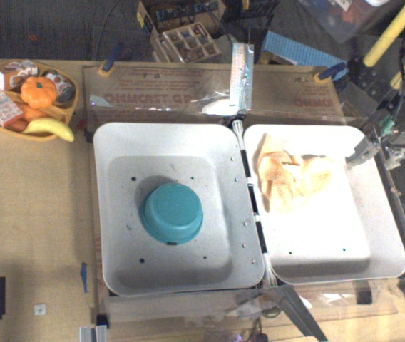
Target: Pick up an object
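Note:
A teal bowl (172, 212) lies upside down in the middle of the left bin (117, 155). A crumpled cream and tan cloth (291, 175) rests in the upper left part of the right bin (373, 241). My gripper (360, 152) hangs at the right bin's upper right rim, just right of the cloth and apart from it. It is small and partly lost against the clutter at the view's right side. I see nothing held in it.
A wooden dish (24, 109) with a small pumpkin, a banana and packets sits on the bench at far left. Cardboard sheets (167, 91) lie behind the bins. Crates and cables crowd the back, and a yellow pole (395, 23) slants at top right.

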Action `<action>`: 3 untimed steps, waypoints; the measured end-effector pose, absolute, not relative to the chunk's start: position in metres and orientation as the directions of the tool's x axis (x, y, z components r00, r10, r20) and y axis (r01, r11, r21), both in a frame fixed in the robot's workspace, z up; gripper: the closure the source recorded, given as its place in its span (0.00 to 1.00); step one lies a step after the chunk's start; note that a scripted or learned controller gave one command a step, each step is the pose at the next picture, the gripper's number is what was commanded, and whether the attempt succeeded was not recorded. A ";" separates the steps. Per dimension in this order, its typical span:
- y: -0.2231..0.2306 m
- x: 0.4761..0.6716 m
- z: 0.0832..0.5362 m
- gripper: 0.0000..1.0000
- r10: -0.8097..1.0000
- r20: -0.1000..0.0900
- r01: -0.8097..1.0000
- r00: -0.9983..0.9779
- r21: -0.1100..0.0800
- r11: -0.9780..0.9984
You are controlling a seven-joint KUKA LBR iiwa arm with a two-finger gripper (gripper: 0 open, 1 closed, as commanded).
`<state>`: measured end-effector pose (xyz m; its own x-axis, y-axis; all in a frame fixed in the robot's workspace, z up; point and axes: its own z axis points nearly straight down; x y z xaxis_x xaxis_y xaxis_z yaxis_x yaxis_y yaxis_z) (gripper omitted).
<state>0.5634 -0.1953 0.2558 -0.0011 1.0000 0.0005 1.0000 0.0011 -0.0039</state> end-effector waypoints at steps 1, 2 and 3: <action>-0.138 0.620 0.215 0.00 0.997 -0.001 0.997 -0.078 -0.002 0.078; -0.152 0.634 0.097 0.00 0.983 -0.002 0.983 -0.181 0.003 0.181; -0.154 0.634 0.105 1.00 0.984 -0.001 0.984 -0.179 0.002 0.179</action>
<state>0.6341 -0.1537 0.1049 -0.1785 0.9839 -0.0010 0.9839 0.1785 0.0021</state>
